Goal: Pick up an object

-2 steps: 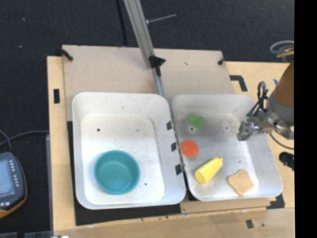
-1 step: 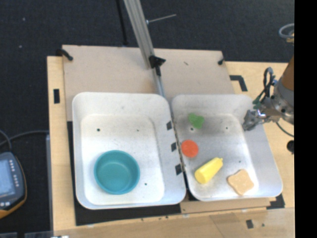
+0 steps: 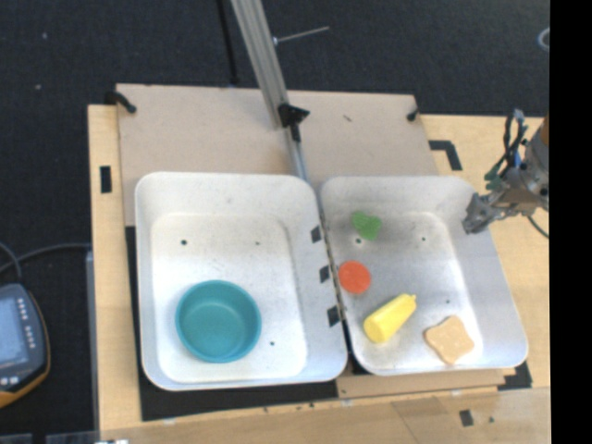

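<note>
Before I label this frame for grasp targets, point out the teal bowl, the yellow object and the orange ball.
teal bowl (image 3: 218, 320), camera view, its inner floor.
yellow object (image 3: 388, 317), camera view, middle of its body.
orange ball (image 3: 354, 277), camera view, its top.

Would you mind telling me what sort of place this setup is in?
Probably a robotics lab bench: two white bins side by side, a gripper at the right bin's edge, and toy-like items such as a teal bowl.

Dark carpeted floor (image 3: 111, 26) around light wooden bench (image 3: 106, 248). Brown board (image 3: 203, 128) on bench top. Slanted aluminium rail (image 3: 259, 44) crossing above. Handheld control pendant (image 3: 18, 340) at left edge, cable attached.
</note>
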Available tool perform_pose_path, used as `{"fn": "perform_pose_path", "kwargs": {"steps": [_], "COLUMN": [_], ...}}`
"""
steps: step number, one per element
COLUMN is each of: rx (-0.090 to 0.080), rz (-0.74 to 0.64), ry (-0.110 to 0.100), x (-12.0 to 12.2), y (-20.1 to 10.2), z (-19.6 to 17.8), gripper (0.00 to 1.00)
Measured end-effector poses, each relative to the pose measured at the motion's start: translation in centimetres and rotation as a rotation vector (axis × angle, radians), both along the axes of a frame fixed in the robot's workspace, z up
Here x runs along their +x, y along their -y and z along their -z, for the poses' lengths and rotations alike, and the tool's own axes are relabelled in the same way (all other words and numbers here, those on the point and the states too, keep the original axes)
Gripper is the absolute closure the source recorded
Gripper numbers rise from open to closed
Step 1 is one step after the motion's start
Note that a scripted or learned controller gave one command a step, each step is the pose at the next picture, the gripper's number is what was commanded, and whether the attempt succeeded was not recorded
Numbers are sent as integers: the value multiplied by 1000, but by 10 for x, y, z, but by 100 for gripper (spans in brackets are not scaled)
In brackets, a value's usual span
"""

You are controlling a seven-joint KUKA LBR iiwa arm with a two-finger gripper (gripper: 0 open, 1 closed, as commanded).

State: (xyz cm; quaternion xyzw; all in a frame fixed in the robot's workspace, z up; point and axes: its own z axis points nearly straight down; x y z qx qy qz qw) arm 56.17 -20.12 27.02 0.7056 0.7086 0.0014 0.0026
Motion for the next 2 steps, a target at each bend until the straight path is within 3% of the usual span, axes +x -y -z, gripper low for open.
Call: {"fn": "perform_pose_path", "kwargs": {"steps": [2], "rx": [3], "rz": [-4], "ry": [-3], "x": [-7], "y": [-115], "z": [-7], "gripper": [100]}}
